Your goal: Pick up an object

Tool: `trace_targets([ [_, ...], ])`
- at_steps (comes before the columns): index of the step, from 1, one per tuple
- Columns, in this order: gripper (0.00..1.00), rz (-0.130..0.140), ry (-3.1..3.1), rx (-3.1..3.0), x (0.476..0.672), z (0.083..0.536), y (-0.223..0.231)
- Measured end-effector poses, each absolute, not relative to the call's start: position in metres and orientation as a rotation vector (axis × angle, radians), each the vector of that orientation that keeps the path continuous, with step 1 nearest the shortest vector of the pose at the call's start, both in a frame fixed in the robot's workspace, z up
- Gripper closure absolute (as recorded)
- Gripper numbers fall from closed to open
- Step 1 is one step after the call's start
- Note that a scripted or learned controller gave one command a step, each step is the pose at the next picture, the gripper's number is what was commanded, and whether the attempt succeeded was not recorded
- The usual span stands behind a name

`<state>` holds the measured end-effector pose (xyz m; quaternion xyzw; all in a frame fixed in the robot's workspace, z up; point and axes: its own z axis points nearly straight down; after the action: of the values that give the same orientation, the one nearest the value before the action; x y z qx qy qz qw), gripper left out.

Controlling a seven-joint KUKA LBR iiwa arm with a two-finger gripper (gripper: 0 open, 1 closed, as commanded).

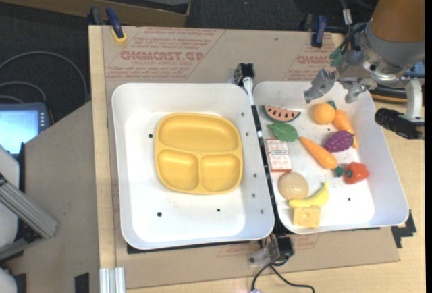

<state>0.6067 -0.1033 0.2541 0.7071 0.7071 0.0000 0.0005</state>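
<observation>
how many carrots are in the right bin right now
2. One carrot lies at a slant mid-bin, between the small carton and the grapes. The other carrot lies just right of the orange, near the gripper. More could be hidden.

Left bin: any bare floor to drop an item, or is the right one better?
Left bin: bare white floor all around the yellow divided plate, widest along the near edge and left wall. Right bin: crowded; watermelon slice, carrot, grapes, banana and cheese fill it. Only its near right corner is bare.
</observation>
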Motion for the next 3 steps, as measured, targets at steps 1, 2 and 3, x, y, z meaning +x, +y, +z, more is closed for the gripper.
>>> trace_targets([
  [1, 1.0, 0.003, 2.22, 2.218, 0.607, 0.265, -0.103],
  [2, 1.0, 0.005, 2.219, 2.217, 0.608, 0.275, -0.103],
  [3, 1.0, 0.009, 2.217, 2.215, 0.609, 0.285, -0.103],
])
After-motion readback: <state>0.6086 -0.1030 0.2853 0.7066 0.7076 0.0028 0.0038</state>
